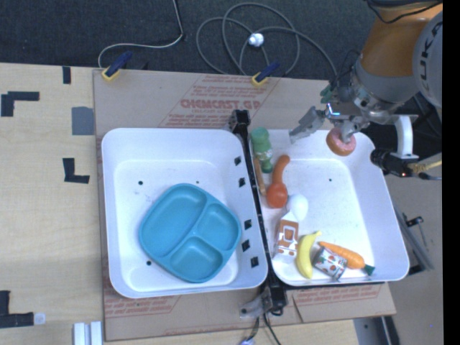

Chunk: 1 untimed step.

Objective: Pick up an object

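Grey arm (399,45) reaches in from the right, claw (341,136) gripping a pinkish round object (341,143).

1. The arm (402,42) is a rounded grey shell with a broad orange band just above the wrist.
2. Dark letters show on the grey casing at its right side.
3. A black cable loops over the orange band at its top.
4. The end effector (338,124) is of grey metal, with small dark and bright parts clustered above it.
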Each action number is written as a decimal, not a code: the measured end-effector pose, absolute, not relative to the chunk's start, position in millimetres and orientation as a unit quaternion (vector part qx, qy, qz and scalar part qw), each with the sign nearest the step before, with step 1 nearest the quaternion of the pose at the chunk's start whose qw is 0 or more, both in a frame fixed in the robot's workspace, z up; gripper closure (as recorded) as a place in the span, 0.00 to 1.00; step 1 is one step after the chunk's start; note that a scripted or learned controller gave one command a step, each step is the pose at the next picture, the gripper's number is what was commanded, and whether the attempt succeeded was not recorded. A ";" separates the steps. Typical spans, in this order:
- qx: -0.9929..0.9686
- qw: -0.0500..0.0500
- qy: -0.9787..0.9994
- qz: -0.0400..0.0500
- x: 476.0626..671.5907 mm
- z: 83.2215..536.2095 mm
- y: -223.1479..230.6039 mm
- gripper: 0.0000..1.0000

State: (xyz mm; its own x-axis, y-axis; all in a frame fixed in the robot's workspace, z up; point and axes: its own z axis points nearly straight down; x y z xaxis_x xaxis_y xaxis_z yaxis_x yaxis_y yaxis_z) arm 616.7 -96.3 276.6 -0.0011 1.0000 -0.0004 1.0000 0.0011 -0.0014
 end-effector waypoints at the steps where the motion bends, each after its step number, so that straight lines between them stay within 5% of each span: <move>1: -0.706 0.004 -0.708 0.003 634.8 177.0 -79.0 0.00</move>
State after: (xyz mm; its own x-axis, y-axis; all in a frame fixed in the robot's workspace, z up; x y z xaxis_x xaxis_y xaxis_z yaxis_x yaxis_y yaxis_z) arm 634.8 -79.0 177.0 -0.0020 1.0000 0.0010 0.9999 0.0020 -0.0108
